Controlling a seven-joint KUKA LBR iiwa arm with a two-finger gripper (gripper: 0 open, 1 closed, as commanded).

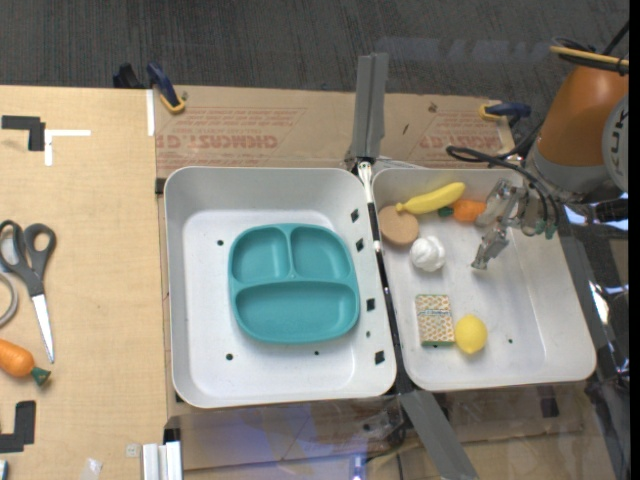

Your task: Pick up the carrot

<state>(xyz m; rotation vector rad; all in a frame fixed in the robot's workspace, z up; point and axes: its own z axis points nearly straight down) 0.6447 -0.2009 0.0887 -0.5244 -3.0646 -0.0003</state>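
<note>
An orange carrot (468,210) lies at the back of the right bin (560,318), just right of a yellow banana (432,200) and touching its end. My gripper (486,250) hangs over the right bin a little to the right of and in front of the carrot, apart from it. The arm's metal wrist partly overlaps the carrot's right side. Nothing shows in the gripper.
The right bin also holds a tan round piece (398,227), a white garlic bulb (428,254), a small patterned box (434,319) and a lemon (470,335). A teal divided plate (294,283) sits in the left bin. Scissors (32,278) and another orange carrot-like toy (16,359) lie on the bench far left.
</note>
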